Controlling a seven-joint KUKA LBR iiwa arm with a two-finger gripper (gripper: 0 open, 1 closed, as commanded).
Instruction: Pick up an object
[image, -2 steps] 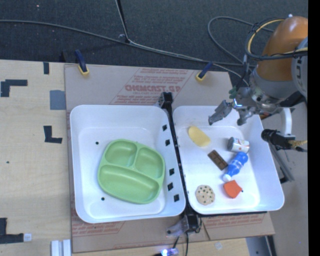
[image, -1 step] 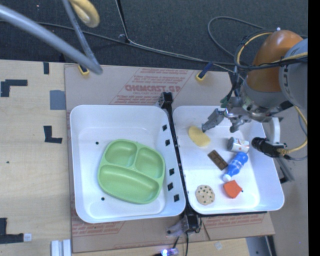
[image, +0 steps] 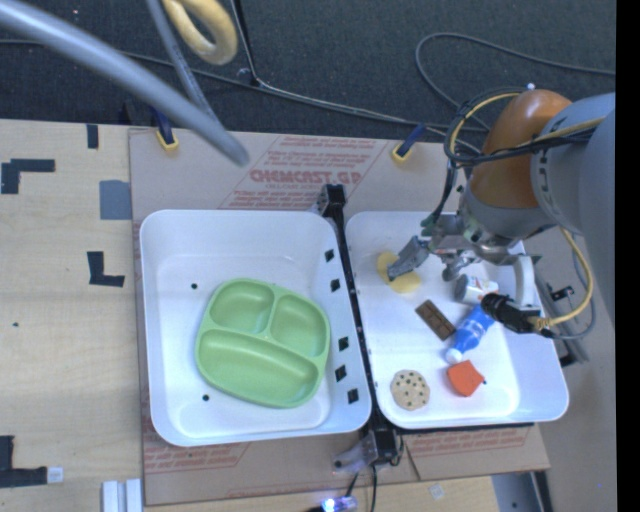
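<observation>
Nearest, a cookie (image: 409, 389); beyond it the hand (image: 430, 262) hangs low, tilted, fingers spread, over a yellow piece (image: 398, 274).

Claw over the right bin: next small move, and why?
Probably a short descent onto the yellow piece. The claw sits at the piece's upper edge, with nothing between its tips, and the brown bar lies apart, below it.

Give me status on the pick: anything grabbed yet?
Done: arm is over the right bin, tool down at the yellow object. In hand: nothing visibly held. Left: grasp and lift. Brown bar, blue tube, orange block and cookie lie untouched; green plate sits in the left bin.
</observation>
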